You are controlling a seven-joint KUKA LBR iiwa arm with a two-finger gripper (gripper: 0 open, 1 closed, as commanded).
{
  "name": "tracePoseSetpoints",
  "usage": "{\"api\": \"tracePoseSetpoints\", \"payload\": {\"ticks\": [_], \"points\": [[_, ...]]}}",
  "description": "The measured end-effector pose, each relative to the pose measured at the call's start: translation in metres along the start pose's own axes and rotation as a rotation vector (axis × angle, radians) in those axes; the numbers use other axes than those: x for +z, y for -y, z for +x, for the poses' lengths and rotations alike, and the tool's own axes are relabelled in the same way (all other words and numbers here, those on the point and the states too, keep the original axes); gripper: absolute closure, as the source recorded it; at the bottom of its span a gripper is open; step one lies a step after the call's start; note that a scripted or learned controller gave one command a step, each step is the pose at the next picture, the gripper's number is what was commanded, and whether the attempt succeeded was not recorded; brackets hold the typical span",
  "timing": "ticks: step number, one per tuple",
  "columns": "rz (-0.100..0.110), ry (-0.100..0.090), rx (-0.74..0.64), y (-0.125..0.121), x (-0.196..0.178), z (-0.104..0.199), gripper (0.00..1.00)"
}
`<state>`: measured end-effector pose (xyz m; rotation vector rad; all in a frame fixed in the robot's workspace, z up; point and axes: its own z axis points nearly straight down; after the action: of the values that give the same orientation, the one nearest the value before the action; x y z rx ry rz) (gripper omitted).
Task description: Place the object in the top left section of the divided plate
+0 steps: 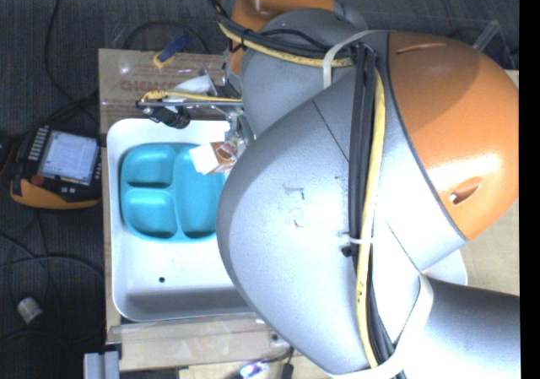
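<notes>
1. Nearest me, at the near edge of the scene, a strip of pale wooden worktop (194, 342) shows beside the bulk of the grey arm (337, 225), which covers the whole right side.
2. Just beyond that strip sits a shallow white bin (169, 293); its near half is bare white floor.
3. Off to the left, on the dark carpet (51, 268), a small grey object (29, 310) lies well apart from the bin.
4. Farther in, a blue divided plate (164, 192) lies flat in the far half of the bin, with two small sections on its left and one larger section on its right.
5. At the plate's far right corner is a small white and brown object (213, 156), over the rim of the larger section; whether it rests there or hangs, I cannot tell.
6. Right above it is the end effector (231, 131), mostly hidden by the arm, so I cannot tell whether it is open or closed, or whether it has hold of anything.
7. Left of the bin, a handheld control unit (59, 162) with a lit screen lies on the carpet.
8. Farthest off, a brown cardboard sheet (135, 78) lies behind the bin, with a small blue and yellow item (171, 50) at its far edge.
</notes>
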<state>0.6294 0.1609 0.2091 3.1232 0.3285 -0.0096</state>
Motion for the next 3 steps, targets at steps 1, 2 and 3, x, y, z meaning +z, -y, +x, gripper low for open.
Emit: {"api": "tracePoseSetpoints", "payload": {"ticks": [1, 2, 3], "points": [[0.001, -0.001, -0.012, 0.046, 0.082, 0.036, 1.0], [-0.001, -0.002, 0.001, 0.066, -0.054, -0.03, 1.0], [0.0, -0.002, -0.092, 0.068, -0.197, 0.03, 1.0]]}}
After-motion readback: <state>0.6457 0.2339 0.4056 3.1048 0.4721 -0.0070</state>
